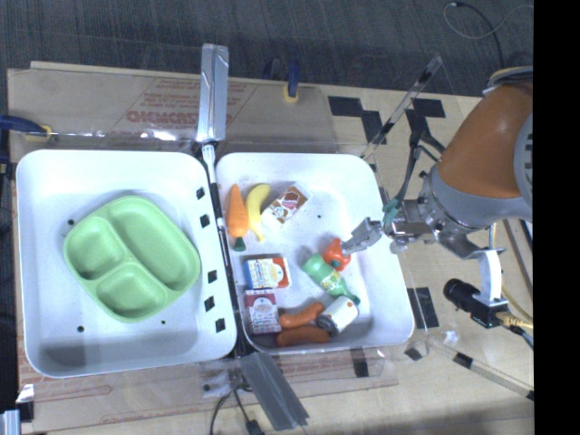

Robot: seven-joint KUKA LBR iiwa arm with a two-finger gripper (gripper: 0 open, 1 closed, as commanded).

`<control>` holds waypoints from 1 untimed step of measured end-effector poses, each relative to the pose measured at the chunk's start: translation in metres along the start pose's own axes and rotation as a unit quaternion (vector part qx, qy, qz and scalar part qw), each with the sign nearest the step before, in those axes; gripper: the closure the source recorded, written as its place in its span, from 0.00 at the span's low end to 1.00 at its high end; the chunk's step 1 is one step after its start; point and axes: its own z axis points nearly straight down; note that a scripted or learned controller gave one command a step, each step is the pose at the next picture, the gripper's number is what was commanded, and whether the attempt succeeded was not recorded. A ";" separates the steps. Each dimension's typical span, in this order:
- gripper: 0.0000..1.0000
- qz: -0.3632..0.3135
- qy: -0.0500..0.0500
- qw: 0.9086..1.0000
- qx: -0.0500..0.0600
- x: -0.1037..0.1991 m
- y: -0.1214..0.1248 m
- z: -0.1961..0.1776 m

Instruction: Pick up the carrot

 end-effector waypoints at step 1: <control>0.00 0.108 -0.001 0.994 0.000 -0.029 0.059 0.046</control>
